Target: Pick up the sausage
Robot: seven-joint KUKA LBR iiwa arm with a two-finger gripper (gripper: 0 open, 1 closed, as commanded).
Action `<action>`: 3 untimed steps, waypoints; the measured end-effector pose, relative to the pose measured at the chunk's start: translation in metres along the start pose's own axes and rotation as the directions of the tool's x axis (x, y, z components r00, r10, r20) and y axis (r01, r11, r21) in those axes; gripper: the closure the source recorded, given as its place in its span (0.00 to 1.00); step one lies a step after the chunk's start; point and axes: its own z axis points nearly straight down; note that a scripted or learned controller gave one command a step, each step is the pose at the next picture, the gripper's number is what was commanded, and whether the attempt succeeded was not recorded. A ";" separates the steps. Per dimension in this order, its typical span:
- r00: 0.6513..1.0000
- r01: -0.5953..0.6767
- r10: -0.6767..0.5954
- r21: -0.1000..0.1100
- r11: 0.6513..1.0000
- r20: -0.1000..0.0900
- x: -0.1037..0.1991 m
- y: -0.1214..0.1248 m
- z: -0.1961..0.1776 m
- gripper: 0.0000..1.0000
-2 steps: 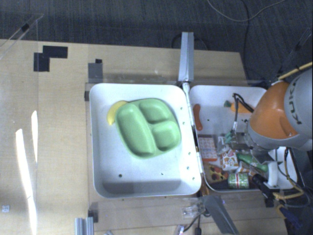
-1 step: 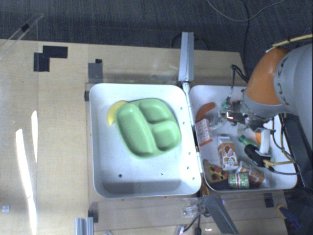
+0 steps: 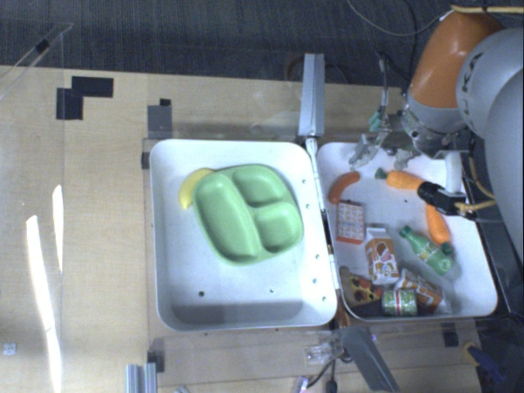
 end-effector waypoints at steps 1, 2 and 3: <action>0.997 0.076 -0.076 0.000 0.997 -0.001 -0.006 0.022 0.100 0.00; 0.996 0.084 -0.084 -0.008 0.996 0.000 -0.004 0.025 0.086 1.00; 0.996 0.085 -0.085 -0.008 0.996 0.000 -0.004 0.025 0.086 0.00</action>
